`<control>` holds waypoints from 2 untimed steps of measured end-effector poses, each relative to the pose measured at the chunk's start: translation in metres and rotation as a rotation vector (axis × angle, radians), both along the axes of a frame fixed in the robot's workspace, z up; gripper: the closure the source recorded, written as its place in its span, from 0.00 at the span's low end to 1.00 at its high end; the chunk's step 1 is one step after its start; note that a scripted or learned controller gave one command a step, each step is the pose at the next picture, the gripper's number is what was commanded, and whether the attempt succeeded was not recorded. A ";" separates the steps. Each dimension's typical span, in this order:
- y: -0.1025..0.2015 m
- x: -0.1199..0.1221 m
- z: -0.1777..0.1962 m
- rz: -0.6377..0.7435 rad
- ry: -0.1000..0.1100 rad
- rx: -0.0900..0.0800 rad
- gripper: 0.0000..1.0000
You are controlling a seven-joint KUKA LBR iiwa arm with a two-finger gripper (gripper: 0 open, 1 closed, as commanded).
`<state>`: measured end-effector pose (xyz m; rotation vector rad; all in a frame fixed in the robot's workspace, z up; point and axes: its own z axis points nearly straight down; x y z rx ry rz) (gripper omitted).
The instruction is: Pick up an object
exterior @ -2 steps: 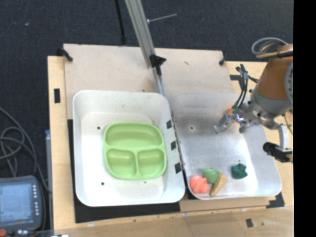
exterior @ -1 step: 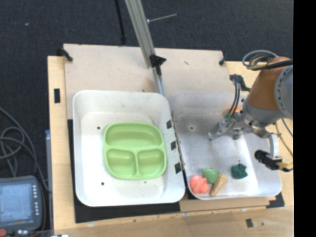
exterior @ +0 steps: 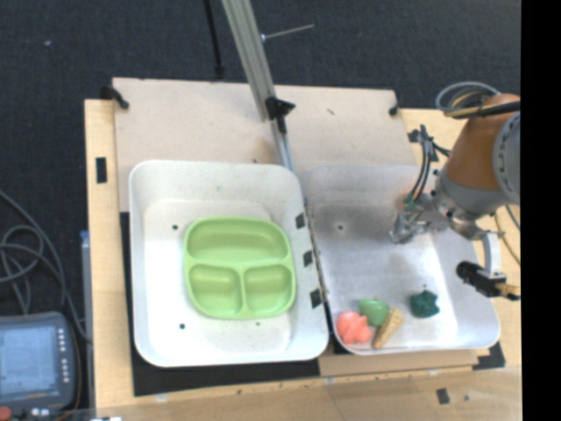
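Note:
Along the front of the right bin [exterior: 351, 191] lie several small toys: a pink piece [exterior: 353, 326], a light green piece [exterior: 375, 310], a tan cone [exterior: 388, 329] and a dark green piece [exterior: 425, 303]. My gripper [exterior: 405, 227] hangs over the middle of the right bin, behind the toys and apart from them. Nothing shows between its fingers.
A light green divided plate [exterior: 238, 266] lies in the left bin [exterior: 158, 191]. A slanted metal pole [exterior: 254, 55] rises from behind the divide between the bins. The arm's grey and orange body [exterior: 482, 160] covers the right bin's far right side.

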<state>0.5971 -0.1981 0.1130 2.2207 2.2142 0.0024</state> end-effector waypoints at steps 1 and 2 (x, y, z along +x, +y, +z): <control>0.005 0.007 0.061 0.006 -0.002 0.000 1.00; 0.003 0.009 0.107 0.008 -0.002 0.000 1.00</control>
